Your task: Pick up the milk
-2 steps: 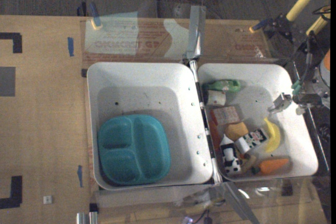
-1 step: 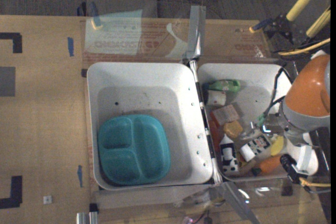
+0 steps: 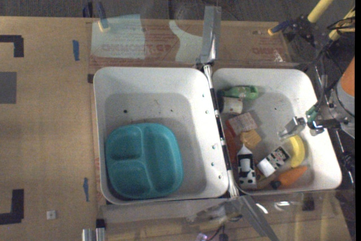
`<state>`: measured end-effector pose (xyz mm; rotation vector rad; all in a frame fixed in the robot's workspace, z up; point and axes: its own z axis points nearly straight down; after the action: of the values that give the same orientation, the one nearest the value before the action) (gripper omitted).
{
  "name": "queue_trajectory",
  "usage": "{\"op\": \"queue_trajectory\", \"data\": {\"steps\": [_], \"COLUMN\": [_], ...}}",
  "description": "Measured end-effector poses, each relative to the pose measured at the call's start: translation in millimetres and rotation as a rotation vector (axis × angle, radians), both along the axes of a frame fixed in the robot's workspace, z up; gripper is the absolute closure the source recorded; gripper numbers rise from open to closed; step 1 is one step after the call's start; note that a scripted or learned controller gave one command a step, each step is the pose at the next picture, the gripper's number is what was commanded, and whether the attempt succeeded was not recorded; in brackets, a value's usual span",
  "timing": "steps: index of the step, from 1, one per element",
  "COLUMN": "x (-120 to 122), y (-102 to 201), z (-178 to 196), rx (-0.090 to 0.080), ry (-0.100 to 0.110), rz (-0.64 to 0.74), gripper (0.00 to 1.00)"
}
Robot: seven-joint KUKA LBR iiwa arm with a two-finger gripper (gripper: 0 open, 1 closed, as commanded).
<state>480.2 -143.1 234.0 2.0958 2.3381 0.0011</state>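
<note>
The approach step is judged to be in hand: the gripper [image 3: 293, 128] is being held over the right bin [image 3: 324, 169], on its right side, just above the banana [image 3: 297, 149]. Whether it is set wide or narrow cannot be told, since its tip is being shown small and blurred against the white floor.

The milk [image 3: 245, 168], taken to be the black-and-white cow-patterned bottle, is being seen lying near the front-left corner of the same bin, close beside the wall that is shared with the left bin [image 3: 104, 121]. It is well apart from the gripper and is not being touched by it. A small carton [image 3: 274, 160] is lying just beside it on the right, with a carrot [image 3: 293, 176] at the front.

The grasp is judged as not yet being made. For the next move, the gripper is being required to travel left and toward the front of the bin, to be lined up across the bottle's narrow body, and to be lowered clear of the carton and the wall
</note>
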Motion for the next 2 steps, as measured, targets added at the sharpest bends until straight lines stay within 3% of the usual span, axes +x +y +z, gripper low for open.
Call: {"op": "queue_trajectory", "data": {"steps": [1, 2], "x": [-1.0, 4.7], "y": [1.3, 27.0], "z": [-109.4, -142.7], "rx": [0.001, -0.010], "ry": [0.002, -0.020], "rz": [0.069, 0.096], "gripper": [0.00, 0.00]}}
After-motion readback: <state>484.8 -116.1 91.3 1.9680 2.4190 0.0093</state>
